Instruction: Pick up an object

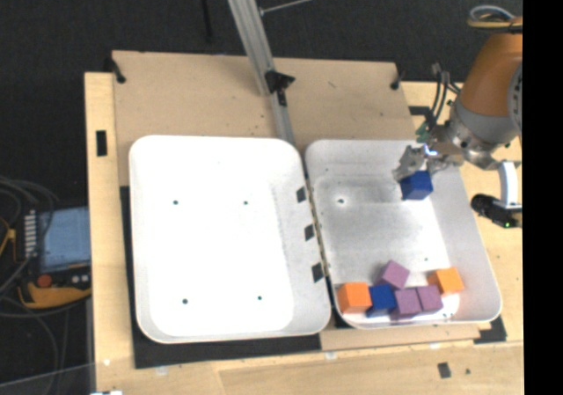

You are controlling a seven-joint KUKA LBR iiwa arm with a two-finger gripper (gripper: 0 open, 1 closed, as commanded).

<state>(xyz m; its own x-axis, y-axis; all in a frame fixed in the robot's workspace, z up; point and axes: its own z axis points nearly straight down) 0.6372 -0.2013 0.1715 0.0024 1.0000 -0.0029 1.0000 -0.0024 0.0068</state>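
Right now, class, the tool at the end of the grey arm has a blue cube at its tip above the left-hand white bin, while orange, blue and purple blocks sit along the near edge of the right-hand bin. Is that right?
Not quite. The camera view shows the tool with the small blue cube over the right-hand white bin, not the left-hand one. The orange, blue and purple blocks do sit along that same bin's near edge.

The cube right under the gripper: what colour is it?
Blue. The cube sits just below the gripper in the camera view.
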